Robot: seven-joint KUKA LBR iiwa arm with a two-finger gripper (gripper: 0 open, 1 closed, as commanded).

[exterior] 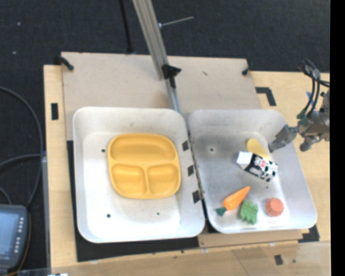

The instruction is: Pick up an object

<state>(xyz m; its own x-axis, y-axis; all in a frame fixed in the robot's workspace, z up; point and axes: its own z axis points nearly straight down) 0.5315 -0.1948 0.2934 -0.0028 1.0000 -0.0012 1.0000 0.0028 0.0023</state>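
The right bin holds several small objects. A white carton with black spots lies on its side, and a yellow piece rests just behind it. Nearer the front are an orange carrot, a green toy and a reddish round piece. My gripper hangs over the bin's far right rim, right of the yellow piece. Its fingers are spread apart with nothing between them.
The left bin holds a yellow divided plate. A slanted metal pole rises from the back of the bench between the bins. Cables run above the gripper at the right edge.
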